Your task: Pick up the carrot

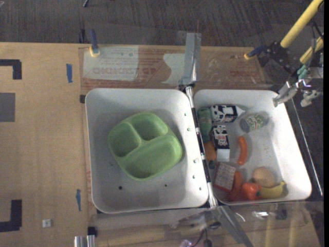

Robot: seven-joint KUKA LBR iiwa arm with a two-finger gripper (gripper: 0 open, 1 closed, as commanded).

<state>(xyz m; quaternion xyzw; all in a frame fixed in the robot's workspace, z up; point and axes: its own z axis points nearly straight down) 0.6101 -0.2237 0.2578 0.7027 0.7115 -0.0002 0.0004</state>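
Note:
The carrot (pixel 242 150) is a small orange stick lying lengthwise near the middle of the right bin (pixel 293 138), clear of its neighbours. My gripper (pixel 294 89) hovers over the bin's far right corner, well above and to the right of the carrot, with nothing visibly in it. It is small and partly blurred against the bench edge.
Around the carrot lie two cow-print cartons (pixel 222 136), a green bottle (pixel 205 118), a can (pixel 254 121), a packet (pixel 224 175), a red pepper (pixel 250 190), a banana (pixel 272 190) and a tan round item (pixel 263 176). The left bin (pixel 103 189) holds a green divided plate (pixel 145 145).

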